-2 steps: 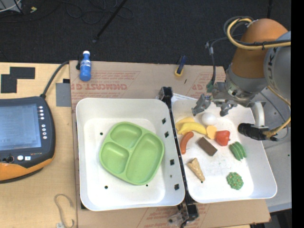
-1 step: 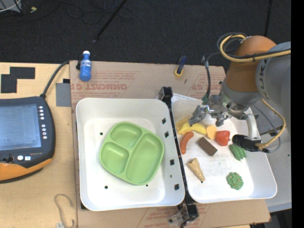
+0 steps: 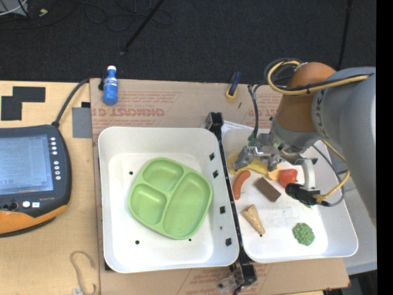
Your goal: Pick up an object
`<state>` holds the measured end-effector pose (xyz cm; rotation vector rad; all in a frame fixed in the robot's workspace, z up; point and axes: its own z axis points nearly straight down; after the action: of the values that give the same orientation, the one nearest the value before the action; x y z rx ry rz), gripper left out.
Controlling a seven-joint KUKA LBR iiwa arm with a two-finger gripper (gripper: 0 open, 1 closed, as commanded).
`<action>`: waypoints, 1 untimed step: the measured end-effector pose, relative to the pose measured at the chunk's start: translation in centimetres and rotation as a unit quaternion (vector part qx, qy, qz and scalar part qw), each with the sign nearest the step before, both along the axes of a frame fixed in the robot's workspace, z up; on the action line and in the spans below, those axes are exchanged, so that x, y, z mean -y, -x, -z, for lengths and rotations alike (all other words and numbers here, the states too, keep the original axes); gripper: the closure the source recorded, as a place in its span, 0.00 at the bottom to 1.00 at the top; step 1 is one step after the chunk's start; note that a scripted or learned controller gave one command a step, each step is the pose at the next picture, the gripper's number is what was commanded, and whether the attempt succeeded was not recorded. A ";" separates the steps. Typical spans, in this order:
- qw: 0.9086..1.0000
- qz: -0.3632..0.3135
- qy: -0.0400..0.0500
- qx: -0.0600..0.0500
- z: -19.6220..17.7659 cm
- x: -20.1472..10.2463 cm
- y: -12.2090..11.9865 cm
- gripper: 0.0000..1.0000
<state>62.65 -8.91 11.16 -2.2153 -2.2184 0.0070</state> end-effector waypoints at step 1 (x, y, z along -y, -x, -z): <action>1.000 0.000 0.003 0.008 2.0 0.0 -0.3 0.00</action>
<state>62.96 -8.93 9.18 -2.2262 -2.2283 -0.0041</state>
